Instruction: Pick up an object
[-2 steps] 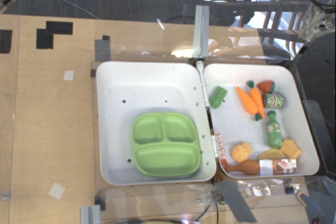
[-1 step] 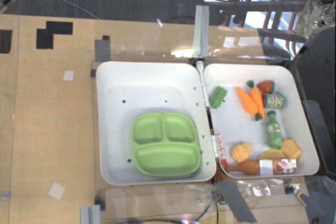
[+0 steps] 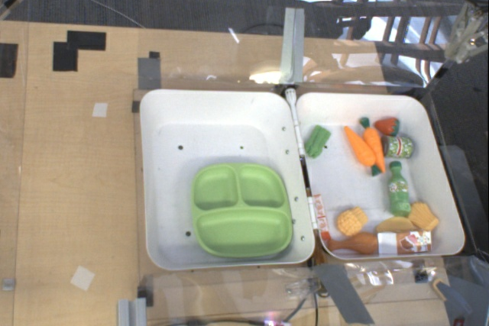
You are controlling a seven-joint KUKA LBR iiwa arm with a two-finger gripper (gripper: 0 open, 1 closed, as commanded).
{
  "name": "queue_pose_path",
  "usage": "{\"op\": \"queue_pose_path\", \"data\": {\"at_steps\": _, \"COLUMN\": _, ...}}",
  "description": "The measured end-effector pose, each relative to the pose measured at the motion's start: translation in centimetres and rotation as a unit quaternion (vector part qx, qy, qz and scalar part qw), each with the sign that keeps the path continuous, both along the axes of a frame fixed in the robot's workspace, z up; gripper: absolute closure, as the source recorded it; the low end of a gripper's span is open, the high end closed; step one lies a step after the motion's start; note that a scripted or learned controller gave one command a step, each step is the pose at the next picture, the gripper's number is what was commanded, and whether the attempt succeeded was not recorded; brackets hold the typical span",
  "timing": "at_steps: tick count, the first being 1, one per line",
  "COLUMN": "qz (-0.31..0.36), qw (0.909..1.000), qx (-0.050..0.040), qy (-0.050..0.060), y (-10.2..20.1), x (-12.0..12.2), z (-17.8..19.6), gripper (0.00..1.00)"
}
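Fingers [image 3: 467, 38] blurred, cannot tell state; can [image 3: 399, 147], carton [image 3: 413, 241] labels unreadable

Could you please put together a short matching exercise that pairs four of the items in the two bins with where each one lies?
Things:
1. green divided plate
2. green bottle
3. strawberry
4. corn cob

Places:
A. near the far right corner of the right bin
B. in the left bin
C. near the right bin's front edge
D. towards the right side of the right bin, below the small can

Pairs: 1-B, 2-D, 3-A, 4-C
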State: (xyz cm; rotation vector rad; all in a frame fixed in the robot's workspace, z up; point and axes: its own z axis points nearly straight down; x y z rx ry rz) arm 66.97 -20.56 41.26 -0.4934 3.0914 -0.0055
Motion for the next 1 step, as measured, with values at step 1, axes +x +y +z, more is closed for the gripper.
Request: {"op": "queue_pose_path", "data": {"at_steps": 1, "qz": 0.002, "qw": 1.0000, "qx": -0.0008, "qy": -0.007, "y": 0.22, "x": 0.19, "z": 1.60, "gripper": 1.00}}
